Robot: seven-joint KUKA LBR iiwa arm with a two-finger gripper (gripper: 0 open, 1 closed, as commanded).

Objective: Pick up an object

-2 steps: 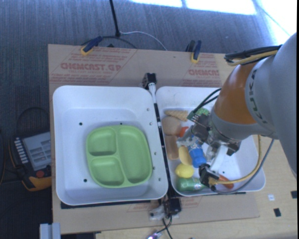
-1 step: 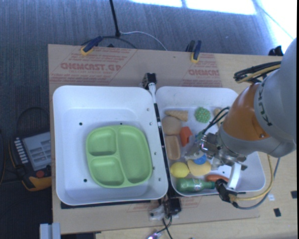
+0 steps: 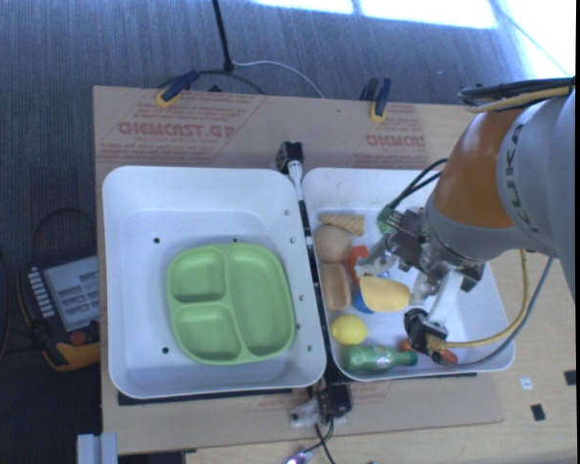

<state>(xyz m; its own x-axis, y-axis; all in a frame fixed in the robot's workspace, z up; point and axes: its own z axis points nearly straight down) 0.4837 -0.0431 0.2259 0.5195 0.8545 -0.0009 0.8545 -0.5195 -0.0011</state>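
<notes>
My gripper (image 3: 404,267) hangs low over the middle of the right bin (image 3: 483,303), beneath the grey wrist and orange band. A pale yellow object (image 3: 385,294) lies right under it, resting on a blue piece (image 3: 363,304); I cannot tell whether the gripper touches it. Around it lie a tan ridged piece (image 3: 343,222), a tan rounded item (image 3: 332,245), a bun-like piece (image 3: 336,284), a yellow lemon (image 3: 348,331) and a green bottle-shaped item (image 3: 379,359). The arm hides part of the bin's right half.
The left bin (image 3: 135,259) holds a green divided plate (image 3: 230,303). A small orange-red item (image 3: 445,357) lies near the right bin's front rim beside a yellow cable. Clamps and a black stand sit at the board's back edge.
</notes>
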